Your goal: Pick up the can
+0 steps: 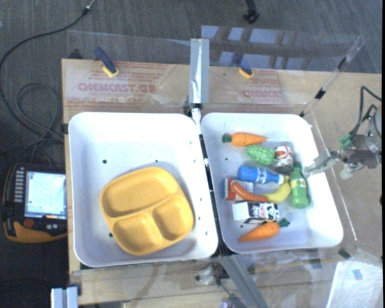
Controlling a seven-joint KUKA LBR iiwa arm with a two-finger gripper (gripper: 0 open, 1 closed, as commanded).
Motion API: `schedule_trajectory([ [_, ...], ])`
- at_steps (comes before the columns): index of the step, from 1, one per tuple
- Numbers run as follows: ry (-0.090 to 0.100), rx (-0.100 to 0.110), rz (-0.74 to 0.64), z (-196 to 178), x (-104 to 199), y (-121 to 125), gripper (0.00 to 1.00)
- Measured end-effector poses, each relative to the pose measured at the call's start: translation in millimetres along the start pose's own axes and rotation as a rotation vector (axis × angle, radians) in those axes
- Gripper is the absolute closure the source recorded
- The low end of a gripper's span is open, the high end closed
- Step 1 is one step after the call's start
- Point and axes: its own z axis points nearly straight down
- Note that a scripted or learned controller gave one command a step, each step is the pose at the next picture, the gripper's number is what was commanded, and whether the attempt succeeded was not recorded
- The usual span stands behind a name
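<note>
The can (283,155) lies well left of the gripper (357,154), hemmed among toy food, awkward to reach.

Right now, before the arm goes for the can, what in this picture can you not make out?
- Can: small, its label unreadable, partly covered by the green toy.
- Gripper at the right bin's edge: blurred, so its state is unclear.
- Carton: print too small.
- Arm: cut off by the right edge.
</note>
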Motion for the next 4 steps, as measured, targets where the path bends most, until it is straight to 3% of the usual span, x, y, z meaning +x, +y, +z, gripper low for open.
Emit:
schedule_trajectory([
  [1,-0.002,0.001,0.098,81,-14,75,0.00],
  [2,0.003,-0.006,0.097,173,2,114,0.00],
  [3,0.001,-0.003,0.097,165,2,113,1.00],
  [4,-0.003,-0.001,0.179,59,24,117,1.00],
])
